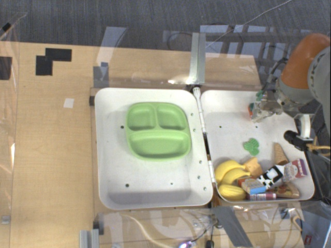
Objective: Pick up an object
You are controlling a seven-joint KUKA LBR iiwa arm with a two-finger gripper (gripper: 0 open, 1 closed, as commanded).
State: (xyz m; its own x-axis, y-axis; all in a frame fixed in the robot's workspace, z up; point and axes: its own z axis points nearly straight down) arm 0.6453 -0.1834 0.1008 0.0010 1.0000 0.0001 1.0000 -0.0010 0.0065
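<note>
Two white bins sit side by side on the bench: the left bin has one green divided plate, the right bin has the loose objs. The gripper hangs over the upper part of the right bin, near its far right side. I cannot tell if it is wide or narrow, too small and blurred, and nothing is visible in it.

Count in the right bin: two bananas lying together at the bottom-left corner, one small green piece alone in the middle, one ice-cream cone, one black-and-white item, and some other small items packed in a heap along the bottom edge, approx. 4-5, not countable exactly.

Risks, as I judge: the pickable objs are well apart from the gripper, so closing where it hangs now would probably catch nothing. In the heap the things touch each other, so the gripper may push neighbours or take two. Bananas are round and can slip out. The green piece looks flat, hard to get under.
</note>
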